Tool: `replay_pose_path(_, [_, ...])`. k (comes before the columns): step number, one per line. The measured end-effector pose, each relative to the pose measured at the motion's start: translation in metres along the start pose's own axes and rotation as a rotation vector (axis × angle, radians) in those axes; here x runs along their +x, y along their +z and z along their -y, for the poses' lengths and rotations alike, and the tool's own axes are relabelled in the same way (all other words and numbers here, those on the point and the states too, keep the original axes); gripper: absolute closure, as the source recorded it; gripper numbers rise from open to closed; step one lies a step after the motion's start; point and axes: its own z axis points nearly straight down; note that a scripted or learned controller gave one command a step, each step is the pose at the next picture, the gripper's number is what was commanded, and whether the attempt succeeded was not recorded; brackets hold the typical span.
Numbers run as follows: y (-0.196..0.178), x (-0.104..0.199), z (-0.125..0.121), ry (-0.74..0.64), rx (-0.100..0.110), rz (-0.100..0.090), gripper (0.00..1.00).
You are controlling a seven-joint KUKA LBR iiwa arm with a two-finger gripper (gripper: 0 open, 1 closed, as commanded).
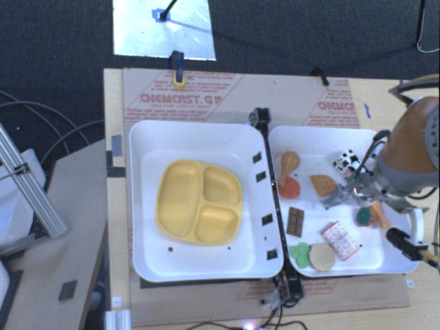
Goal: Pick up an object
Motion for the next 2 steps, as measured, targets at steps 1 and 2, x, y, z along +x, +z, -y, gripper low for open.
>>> replay_pose_path(1, [0.023, -0.033, 0.050, -0.007, -0.002, -0.007, 0.00])
replay_pose_path(2, [0.000, -0.039, 0.017, -0.011, -0.005, -0.002, 0.00])
